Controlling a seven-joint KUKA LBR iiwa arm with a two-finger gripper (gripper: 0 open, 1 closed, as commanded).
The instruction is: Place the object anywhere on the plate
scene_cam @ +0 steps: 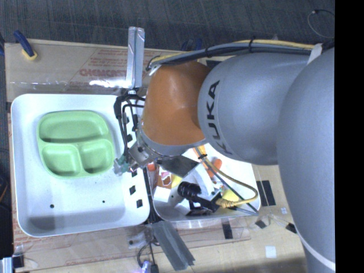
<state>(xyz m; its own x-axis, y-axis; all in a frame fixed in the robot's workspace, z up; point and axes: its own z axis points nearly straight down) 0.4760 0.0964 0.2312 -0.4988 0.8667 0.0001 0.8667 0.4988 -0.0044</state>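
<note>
Arm (250,112) covered most of the right bin (170,212), wrist over the wall between the bins. Green three-compartment plate (74,142) lay in the far half of the left bin (68,215), long axis across the bin. Gripper state: cannot tell. Which item among the right-bin clutter (190,192) was the task object, and its heading: undetermined. Judgement: lower over a plate compartment before release.
</note>
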